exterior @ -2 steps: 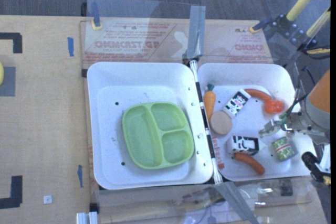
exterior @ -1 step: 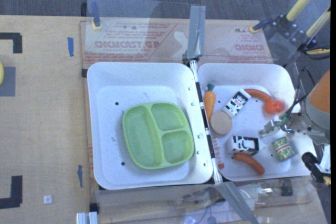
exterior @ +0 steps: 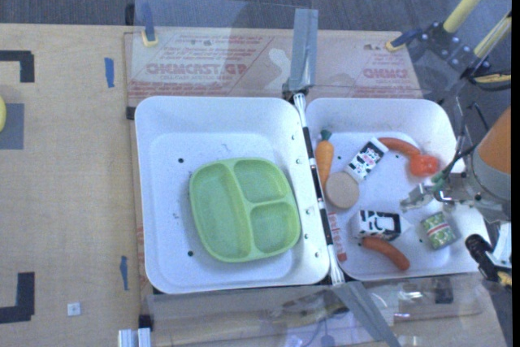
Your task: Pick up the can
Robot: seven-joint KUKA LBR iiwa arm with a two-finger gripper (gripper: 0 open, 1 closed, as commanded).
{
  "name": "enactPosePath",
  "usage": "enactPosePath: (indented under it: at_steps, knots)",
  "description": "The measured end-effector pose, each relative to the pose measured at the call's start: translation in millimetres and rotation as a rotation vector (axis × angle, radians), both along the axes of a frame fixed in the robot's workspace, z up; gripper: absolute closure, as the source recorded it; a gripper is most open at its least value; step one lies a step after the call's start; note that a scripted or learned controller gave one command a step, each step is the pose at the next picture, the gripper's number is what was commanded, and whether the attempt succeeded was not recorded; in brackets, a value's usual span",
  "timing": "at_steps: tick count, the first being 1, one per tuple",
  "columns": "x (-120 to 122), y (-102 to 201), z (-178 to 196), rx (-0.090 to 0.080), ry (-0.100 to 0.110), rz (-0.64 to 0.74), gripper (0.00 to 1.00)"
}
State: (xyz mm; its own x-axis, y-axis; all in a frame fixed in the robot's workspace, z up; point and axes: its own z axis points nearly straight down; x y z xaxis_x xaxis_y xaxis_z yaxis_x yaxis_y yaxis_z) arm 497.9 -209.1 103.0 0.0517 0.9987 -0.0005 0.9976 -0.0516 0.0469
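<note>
A pale wooden bench (exterior: 65,199) carries two shallow white bins touching side by side. The left bin (exterior: 154,126) sits near the centre; the right bin (exterior: 443,114) lies at its three o'clock. Blue tape strips (exterior: 109,71) and black corner marks (exterior: 18,65) lie toward nine o'clock. Cardboard (exterior: 199,65) lies flat at twelve o'clock.

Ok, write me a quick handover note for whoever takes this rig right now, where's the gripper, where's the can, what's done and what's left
Gripper: low over the right bin, near its right side, just above the can; nothing visibly held.
Can: green label, lying on the right bin's floor near the right wall, below the gripper.
Nearby: sausage and a black-and-white carton to the can's left, red pepper above.
Left bin holds a green divided plate.
Done: approach. Left: grasp and lift the can.
</note>
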Motion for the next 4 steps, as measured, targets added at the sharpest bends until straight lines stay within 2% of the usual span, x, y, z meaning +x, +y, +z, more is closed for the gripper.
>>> enactPosePath:
  at_steps: [2,3,4]
  knots:
    - [-1.7,-1.6,-0.3,0.000,0.007,0.049,0.00]
    - [-1.3,-11.2,14.8,-0.022,-0.004,0.042,1.00]
    - [-0.3,-3.1,13.0,-0.008,0.002,0.051,0.00]
